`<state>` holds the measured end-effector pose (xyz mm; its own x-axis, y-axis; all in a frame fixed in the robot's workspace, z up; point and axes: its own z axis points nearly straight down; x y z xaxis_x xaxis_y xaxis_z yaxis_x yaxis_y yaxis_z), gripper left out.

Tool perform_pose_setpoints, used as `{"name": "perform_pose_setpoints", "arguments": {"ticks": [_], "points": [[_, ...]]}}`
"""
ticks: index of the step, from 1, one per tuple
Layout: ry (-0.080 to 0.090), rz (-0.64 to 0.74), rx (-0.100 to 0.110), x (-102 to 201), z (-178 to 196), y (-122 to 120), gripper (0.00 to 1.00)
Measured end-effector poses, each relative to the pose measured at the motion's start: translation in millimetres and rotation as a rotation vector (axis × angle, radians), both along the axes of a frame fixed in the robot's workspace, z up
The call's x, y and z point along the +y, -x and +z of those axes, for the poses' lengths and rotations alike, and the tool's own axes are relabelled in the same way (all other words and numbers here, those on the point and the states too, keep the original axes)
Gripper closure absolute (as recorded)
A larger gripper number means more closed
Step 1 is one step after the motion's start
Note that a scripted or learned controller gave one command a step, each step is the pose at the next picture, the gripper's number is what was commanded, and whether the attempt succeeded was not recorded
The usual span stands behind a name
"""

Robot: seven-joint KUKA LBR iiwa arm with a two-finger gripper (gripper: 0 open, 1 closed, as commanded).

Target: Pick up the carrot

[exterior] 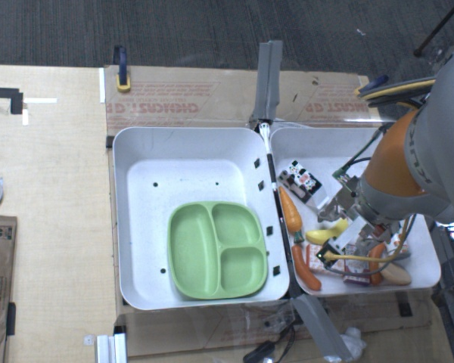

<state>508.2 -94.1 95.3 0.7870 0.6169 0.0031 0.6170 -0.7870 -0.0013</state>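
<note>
The carrot (290, 209) is orange and tapered. It lies lengthwise against the left wall of the right bin (325, 138), with its thin end pointing to the back. My gripper (362, 238) hangs low over the clutter in the right half of that bin, under the orange band of the arm (393, 165). It is well to the right of the carrot, with a yellow banana-like toy (324, 234) lying between them. The wrist hides the gripper's tip.
A reddish sausage-like toy (305, 268) lies near the front of the right bin, just below the carrot. A black-and-white piece (301, 179) sits behind it. Several small items lie under the gripper. The left bin (136, 203) holds a green divided plate (218, 249).
</note>
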Motion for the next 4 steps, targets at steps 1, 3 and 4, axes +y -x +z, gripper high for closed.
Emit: {"name": "perform_pose_setpoints", "arguments": {"ticks": [1, 3, 4], "points": [[0.004, -0.004, 0.001, -3, 9, 0, 1.0], [0.004, -0.224, 0.006, 84, 95, 31, 1.0], [0.003, 0.211, 0.008, 138, 95, 32, 1.0]]}}
